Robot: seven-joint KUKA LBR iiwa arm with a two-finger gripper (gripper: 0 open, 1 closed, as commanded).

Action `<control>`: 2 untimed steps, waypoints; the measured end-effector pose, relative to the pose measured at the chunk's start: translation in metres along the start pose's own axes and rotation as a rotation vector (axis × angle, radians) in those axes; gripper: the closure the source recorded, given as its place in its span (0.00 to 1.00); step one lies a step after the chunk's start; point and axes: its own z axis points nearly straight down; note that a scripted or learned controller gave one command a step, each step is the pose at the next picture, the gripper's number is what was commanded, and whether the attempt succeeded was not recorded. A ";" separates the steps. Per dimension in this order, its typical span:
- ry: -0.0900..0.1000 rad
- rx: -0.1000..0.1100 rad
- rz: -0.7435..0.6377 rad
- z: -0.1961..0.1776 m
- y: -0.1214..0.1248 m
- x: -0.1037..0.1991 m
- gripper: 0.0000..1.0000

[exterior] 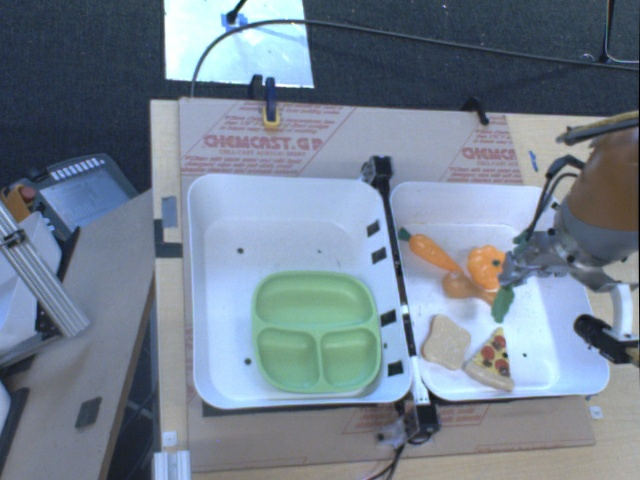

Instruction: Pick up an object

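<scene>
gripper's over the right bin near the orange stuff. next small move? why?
Probably a short straight descent onto the orange pepper. The gripper sits right beside it in the right bin, with the carrot further left and the bread slice and pizza slice nearer the front edge. Nothing visibly grasped yet, so the pepper looks like the closest target.

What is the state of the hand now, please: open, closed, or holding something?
Hand: it cannot be told. It sits low in the right bin, by the orange pepper and a green piece.
</scene>
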 end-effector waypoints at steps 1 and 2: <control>0.000 -0.001 -0.003 -0.051 0.002 -0.001 1.00; 0.003 0.002 -0.008 -0.063 0.022 0.047 1.00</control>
